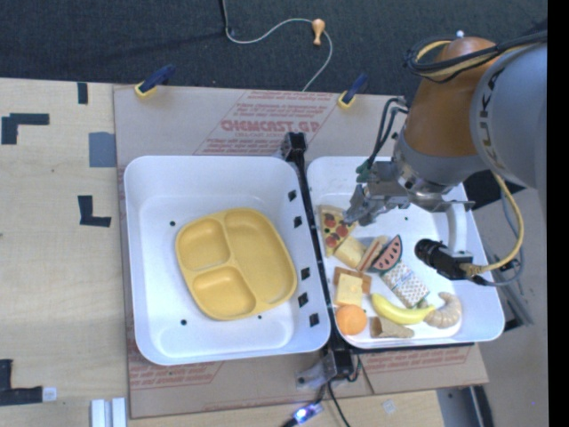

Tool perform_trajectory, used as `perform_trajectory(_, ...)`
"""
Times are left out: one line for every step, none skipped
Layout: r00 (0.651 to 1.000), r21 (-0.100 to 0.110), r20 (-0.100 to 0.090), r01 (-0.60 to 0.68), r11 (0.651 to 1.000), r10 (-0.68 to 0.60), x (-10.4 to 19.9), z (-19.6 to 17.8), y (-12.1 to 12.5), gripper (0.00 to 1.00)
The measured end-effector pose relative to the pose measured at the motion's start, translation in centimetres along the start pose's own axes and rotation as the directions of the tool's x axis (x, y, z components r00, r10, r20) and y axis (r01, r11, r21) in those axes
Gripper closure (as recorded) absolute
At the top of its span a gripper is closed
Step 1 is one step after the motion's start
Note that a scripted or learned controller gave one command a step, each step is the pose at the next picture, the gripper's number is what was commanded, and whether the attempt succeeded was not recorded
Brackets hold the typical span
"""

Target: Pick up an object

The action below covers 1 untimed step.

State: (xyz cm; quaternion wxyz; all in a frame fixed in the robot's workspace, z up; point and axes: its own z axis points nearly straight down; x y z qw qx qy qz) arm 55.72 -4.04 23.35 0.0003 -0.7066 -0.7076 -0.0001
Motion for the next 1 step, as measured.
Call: perform_trajectory(1.0, 0.004, 0.001, -0.001, 1.0, 0.001, 0.61, 1.8, -0.36, 1.0)
